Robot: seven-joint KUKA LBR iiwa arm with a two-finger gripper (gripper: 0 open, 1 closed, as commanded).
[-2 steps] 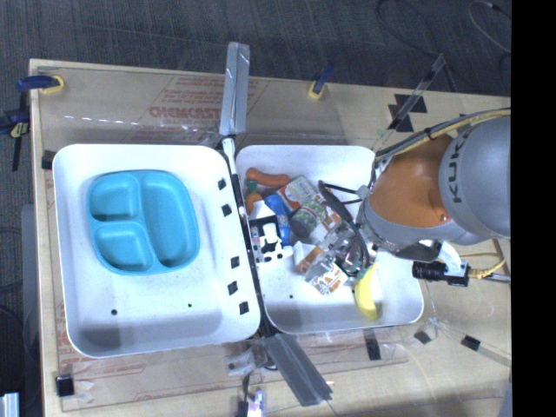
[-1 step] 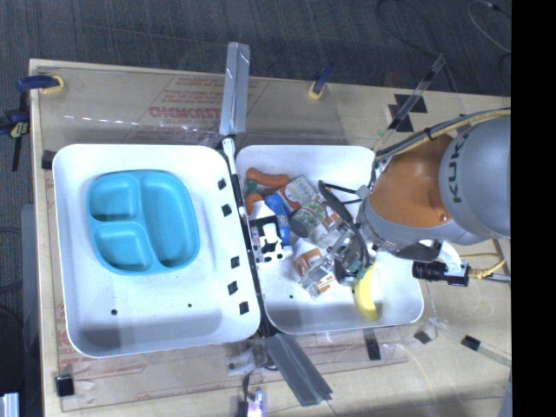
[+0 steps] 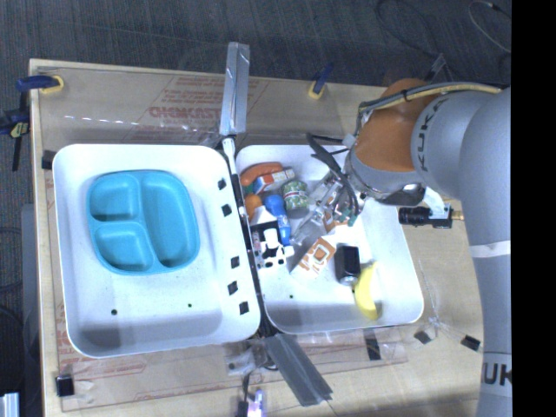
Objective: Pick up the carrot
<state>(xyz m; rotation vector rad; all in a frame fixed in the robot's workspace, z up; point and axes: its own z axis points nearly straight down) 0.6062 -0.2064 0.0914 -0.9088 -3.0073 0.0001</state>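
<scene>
The carrot [image 3: 258,173], an orange curved piece, lies in the top left corner of the right bin [image 3: 395,259], close to the divider between the bins. My gripper [image 3: 320,208] hangs low over the clutter in the middle of that bin, to the right of and slightly below the carrot. A blue bottle [image 3: 274,204] and a greenish clear item [image 3: 294,195] lie between the gripper and the carrot. The gripper's tip blends into the objects beneath it.
A second small orange piece [image 3: 253,204] sits by the divider. Also in the right bin are a black-and-white item [image 3: 271,238], an orange-and-white box [image 3: 317,255], a black can [image 3: 347,263] and a yellow fruit [image 3: 367,292]. The left bin [image 3: 130,315] holds a blue divided plate [image 3: 143,220].
</scene>
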